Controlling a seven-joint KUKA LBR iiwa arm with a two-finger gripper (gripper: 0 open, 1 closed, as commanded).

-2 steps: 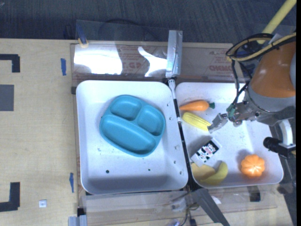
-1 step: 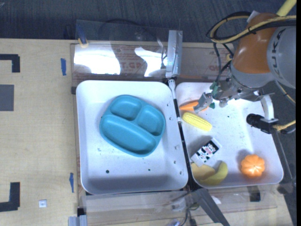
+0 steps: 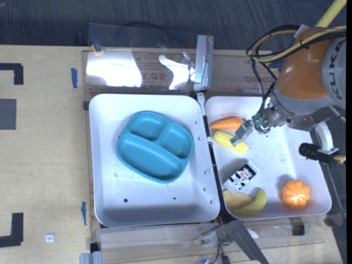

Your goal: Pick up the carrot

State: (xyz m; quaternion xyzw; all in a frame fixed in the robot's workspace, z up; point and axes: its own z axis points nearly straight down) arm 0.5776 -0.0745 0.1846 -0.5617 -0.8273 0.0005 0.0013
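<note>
On your left, the blue plate fills one bin. In the right bin, the carrot lies at the near-left corner above the corn. The gripper hangs beside it, fingers apart, grasping nothing. Lifting remains.

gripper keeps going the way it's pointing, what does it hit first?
Most likely the corn cob: the gripper points down-left, its tip right over the cob. The carrot lies just beyond, alongside. Height above the cob is unclear.
</note>
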